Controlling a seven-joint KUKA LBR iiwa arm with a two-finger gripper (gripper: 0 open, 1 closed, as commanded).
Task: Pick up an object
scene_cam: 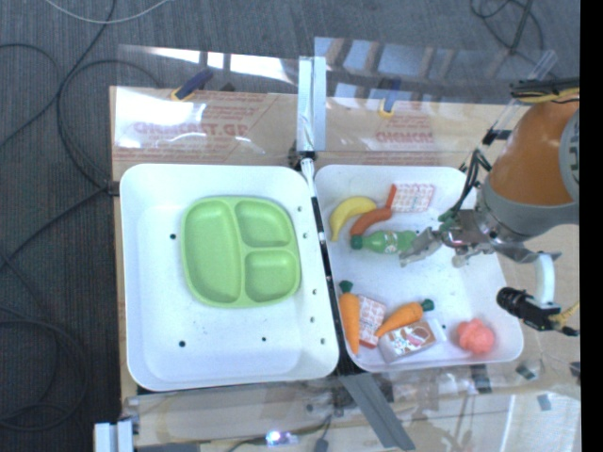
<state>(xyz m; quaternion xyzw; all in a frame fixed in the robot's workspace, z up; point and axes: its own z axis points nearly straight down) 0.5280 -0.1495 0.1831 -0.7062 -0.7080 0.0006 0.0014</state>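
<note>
The right bin (pixel 476 285) holds several toy foods. A yellow banana (pixel 349 213) and an orange-red pepper (pixel 374 218) lie at its upper left, with a green bottle (pixel 380 242) on its side just below them. My gripper (pixel 421 245) hangs low over the bin, right at the bottle's right end; whether it touches the bottle is unclear. A pink-checked card (pixel 412 197) lies above. Along the front lie two carrots (pixel 350 318) (pixel 403 315), a small carton (pixel 413 339) and a pink ball (pixel 475 336).
The left bin (pixel 151 252) bears a green divided plate (pixel 241 250). A raised divider (pixel 323 271) runs between the two bins. The arm's orange band (pixel 532 158) looms over the right bin's right edge, and clear panels stand behind both bins.
</note>
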